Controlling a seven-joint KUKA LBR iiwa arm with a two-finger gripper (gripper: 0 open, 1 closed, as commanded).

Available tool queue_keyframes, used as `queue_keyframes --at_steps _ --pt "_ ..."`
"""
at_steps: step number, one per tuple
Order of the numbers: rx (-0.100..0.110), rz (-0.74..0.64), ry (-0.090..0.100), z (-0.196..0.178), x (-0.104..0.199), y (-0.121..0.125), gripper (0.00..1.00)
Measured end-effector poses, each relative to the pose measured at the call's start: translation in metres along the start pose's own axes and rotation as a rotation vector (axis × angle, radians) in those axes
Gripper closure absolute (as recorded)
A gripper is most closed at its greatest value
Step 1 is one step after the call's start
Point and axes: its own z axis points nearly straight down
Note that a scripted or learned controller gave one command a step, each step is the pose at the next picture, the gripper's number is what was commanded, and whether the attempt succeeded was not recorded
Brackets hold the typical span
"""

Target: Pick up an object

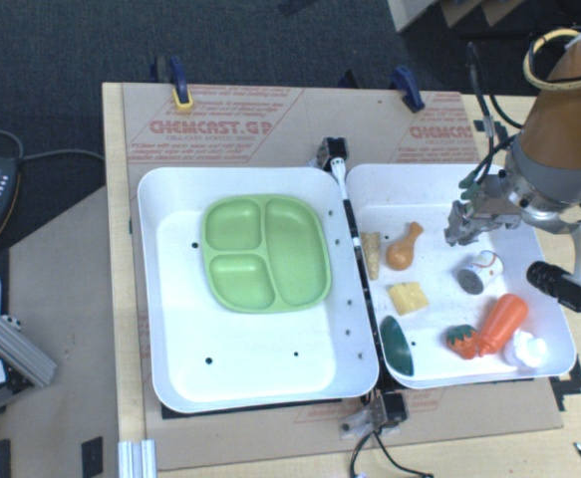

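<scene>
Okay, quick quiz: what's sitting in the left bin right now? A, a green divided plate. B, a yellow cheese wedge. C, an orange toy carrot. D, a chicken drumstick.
A: the green divided plate lies alone in the left bin, while the toy foods are all in the right bin.

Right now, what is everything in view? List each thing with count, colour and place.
Bins: 2, white, side by side on the bench.
Divided plate: 1, light green, in the left bin.
Toy drumstick: 1, orange-tan, right bin, upper left part.
Pale strip: 1, cream, right bin, by the left wall.
Cheese piece: 1, yellow, right bin, centre left.
Dark green piece: 1, right bin, lower left corner.
Carrot: 1, orange with a green top, right bin, lower right.
Small round thing: 1, grey, right bin, centre.
White thing: 1, right bin, lower right corner.
Clamps: 2, blue, bench's far edge.
Gripper: 1, grey, over the right bin.
</scene>
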Motion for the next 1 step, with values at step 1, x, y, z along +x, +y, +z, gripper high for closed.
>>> queue_keyframes --at_steps 1 --pt "0.001 0.003 0.0 -0.004 0.0186 -0.0498 1.0"
